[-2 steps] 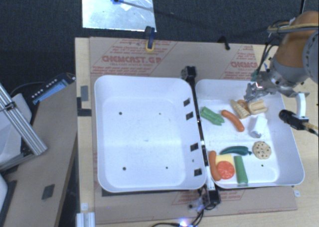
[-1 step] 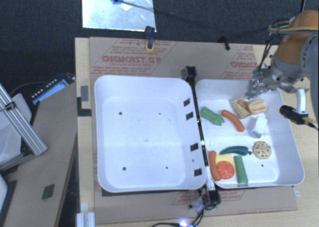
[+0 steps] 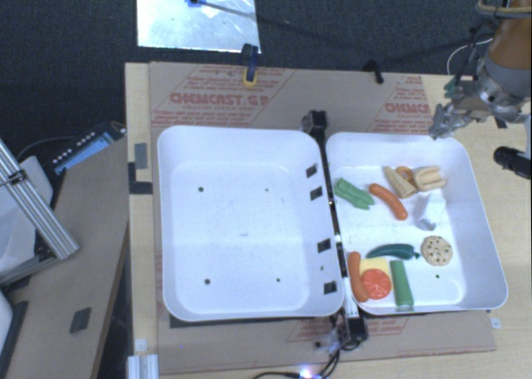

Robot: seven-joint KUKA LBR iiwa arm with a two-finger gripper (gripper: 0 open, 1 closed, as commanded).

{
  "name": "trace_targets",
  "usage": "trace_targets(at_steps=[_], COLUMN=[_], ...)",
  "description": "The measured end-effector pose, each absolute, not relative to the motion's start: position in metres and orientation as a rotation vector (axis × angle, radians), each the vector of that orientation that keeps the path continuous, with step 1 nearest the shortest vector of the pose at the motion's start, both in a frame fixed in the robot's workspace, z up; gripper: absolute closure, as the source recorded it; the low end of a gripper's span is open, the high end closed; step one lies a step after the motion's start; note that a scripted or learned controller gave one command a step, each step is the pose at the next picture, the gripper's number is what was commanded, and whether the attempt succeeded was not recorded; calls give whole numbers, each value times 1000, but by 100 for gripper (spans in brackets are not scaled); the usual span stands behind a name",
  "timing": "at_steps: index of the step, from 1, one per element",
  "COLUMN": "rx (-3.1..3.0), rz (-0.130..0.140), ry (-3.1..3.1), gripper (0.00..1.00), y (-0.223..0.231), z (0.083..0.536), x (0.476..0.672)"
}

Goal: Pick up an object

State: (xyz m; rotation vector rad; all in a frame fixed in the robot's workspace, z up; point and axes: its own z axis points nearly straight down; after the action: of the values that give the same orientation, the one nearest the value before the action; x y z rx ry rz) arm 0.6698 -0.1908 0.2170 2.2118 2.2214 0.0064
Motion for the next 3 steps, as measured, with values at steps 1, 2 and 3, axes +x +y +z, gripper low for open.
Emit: trace_targets(at_steps=[1,2,3], rx=[2217,2197,2212], rz=[4,19,6], ry=[2219,2225,2224], gripper=[100,100,100], y=[-207,-132,-131], z=[255,402,436], x=[653,671,669])
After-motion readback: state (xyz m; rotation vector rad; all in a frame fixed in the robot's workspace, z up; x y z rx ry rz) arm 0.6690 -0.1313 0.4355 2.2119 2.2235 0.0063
